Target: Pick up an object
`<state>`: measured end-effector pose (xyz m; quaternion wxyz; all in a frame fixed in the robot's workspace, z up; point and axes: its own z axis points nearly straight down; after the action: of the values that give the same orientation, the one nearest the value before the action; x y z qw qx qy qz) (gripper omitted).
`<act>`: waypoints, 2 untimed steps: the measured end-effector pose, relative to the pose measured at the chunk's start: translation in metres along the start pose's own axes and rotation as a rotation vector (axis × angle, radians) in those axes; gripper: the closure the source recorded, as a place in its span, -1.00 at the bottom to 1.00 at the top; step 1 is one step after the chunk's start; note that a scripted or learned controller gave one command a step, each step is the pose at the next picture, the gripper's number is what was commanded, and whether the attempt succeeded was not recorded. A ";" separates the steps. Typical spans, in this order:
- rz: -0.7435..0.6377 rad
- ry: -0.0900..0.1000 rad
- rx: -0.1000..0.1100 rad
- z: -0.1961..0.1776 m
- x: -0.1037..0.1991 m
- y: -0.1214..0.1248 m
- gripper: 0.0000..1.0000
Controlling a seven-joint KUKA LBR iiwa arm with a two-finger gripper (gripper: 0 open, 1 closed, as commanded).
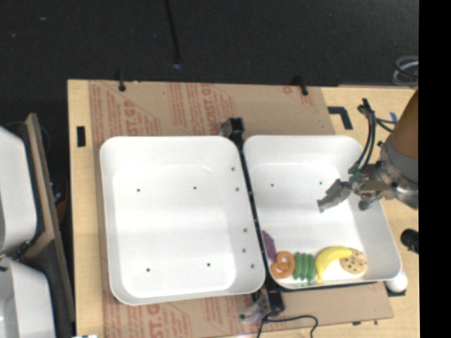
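- Camera view showed the gripper hanging over the middle of the right bin, reaching in from the right, with nothing between its fingers; whether they stood apart or together could not be told from that angle.
- Candidate objects lay in a row along the near wall of the right bin: an orange ring, a green ribbed piece, a banana and a speckled cookie, with a thin purple item against the divider side.
- All of them sat well apart from the gripper, toward the near edge.
- For a good pick, I judged the arm should travel toward that near wall and choose an object at the end of the row, such as the orange ring or the cookie, since the pieces touched or nearly touched and a middle one left little finger room.
- Crowding against the wall looked like the main risk; a finger could land on the rim or nudge a neighbour.
- Left bin sat just beside the right one, both resting on a cardboard sheet laid on a pale wooden bench.
- Dark floor lay beyond the bench.
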<state>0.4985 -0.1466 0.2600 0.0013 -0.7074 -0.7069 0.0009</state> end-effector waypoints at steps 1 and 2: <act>0.000 -0.001 -0.004 -0.002 0.000 0.001 -1.00; 0.000 0.000 0.000 0.040 0.001 0.002 -1.00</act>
<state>0.5001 -0.1460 0.2199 0.0012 -0.7073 -0.7069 0.0009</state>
